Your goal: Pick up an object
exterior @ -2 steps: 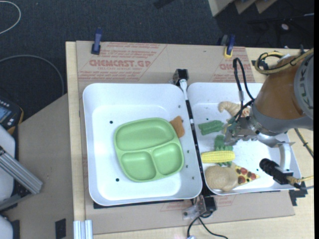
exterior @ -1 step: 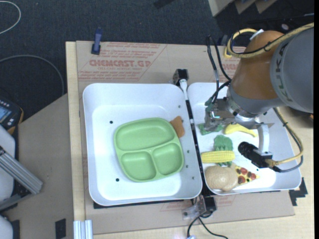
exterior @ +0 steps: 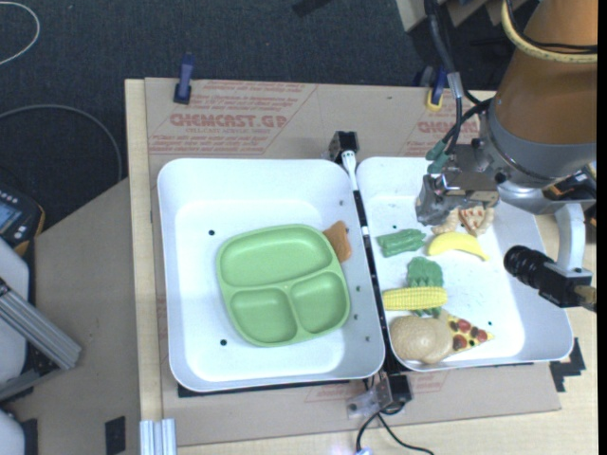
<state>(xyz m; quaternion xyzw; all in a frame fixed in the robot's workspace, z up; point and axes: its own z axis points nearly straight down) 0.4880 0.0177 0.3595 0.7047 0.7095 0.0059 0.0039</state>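
Note:
The right bin [exterior: 507,344] holds toy food: a green pea pod [exterior: 400,243], a yellow banana [exterior: 456,245], a pizza slice [exterior: 473,219], a green broccoli [exterior: 425,273], a corn cob [exterior: 413,299], a tan bread roll [exterior: 421,339] and a second pizza slice [exterior: 469,331]. My gripper [exterior: 438,207] hangs over the bin's upper part, just above and left of the banana and beside the upper pizza slice. Nothing shows between its fingers.
The left bin [exterior: 180,254] holds a green divided plate [exterior: 282,282] and a small orange piece [exterior: 339,242] at the plate's upper right edge. The arm's grey and orange body [exterior: 550,74] covers the right bin's far corner. Blue clamps [exterior: 183,80] hold the board.

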